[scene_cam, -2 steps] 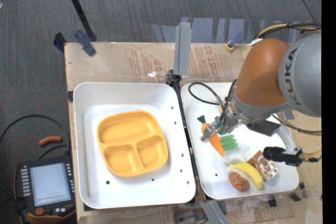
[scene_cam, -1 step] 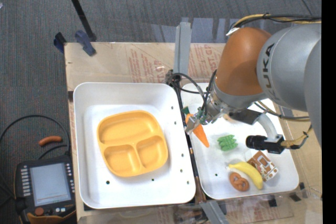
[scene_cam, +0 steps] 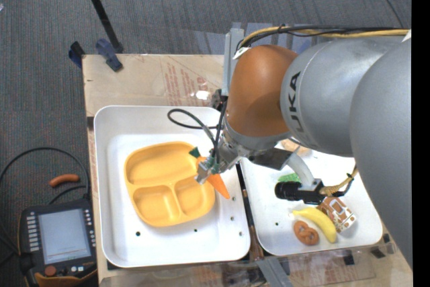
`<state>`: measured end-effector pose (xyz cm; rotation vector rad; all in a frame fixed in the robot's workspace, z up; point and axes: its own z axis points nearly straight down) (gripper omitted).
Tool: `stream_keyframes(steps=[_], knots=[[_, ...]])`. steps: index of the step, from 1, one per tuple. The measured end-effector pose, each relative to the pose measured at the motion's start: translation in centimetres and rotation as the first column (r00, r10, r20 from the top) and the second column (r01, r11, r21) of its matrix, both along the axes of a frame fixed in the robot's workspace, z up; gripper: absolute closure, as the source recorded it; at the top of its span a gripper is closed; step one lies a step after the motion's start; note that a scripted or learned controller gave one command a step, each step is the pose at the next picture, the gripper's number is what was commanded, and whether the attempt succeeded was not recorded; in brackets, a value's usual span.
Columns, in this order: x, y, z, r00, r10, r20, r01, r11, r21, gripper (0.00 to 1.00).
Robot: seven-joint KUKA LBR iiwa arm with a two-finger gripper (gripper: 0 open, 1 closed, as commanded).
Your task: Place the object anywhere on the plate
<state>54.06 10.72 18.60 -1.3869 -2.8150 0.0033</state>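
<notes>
Hanging over the right edge of the yellow plate (scene_cam: 168,183), the pincer (scene_cam: 209,171) has its tip right beside an orange toy carrot (scene_cam: 219,185) — whether the carrot sits between the fingers or merely lies at the plate's rim, I cannot tell from this slanted view, nor how far apart the fingers stand. The carrot's green top points up toward the wrist and its orange point slants down to the right, past the plate's edge and over the white floor of the left bin (scene_cam: 114,212). To finish well, the step in hand looks like a short carry leftward, so the whole carrot is above one of the plate's compartments before release — letting go where it is now risks it tipping off the raised rim into the bin. A low release would keep it from bouncing. In the right bin (scene_cam: 373,228) lie a banana (scene_cam: 320,222), a pretzel-like piece (scene_cam: 306,232) and other toy foods, well apart from the work.
</notes>
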Motion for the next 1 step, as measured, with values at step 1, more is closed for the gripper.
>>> stream_keyframes(steps=[1], knots=[[0.0,0.0,0.01,1.0,0.0,0.0,0.0,1.0,0.0,0.0]])
